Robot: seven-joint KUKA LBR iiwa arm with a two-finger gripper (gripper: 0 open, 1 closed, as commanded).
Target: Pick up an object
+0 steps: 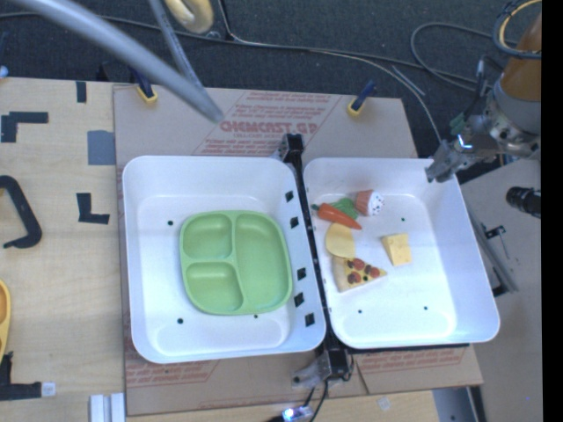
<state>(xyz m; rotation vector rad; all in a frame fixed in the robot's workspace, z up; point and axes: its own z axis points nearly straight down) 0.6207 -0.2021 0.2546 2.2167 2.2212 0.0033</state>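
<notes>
- Step: pre-reach. My pincer (442, 167) hangs over the right bin (457, 275) top-right rim; open or closed, can't tell.
- Nxt: swing left + down to cheese wedge (397, 249), mid-bin, apart from pizza slice (357, 273).

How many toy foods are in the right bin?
5. Carrot, strawberry behind it, yellow chip in the middle, pizza slice nearest, cheese to the right. All lie in the right bin; none seems hidden.

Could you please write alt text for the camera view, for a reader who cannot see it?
The robot's hand hovers at the right bin's upper right corner, above toy food: carrot, pizza slice and cheese wedge. The left bin holds a green divided plate.
</notes>
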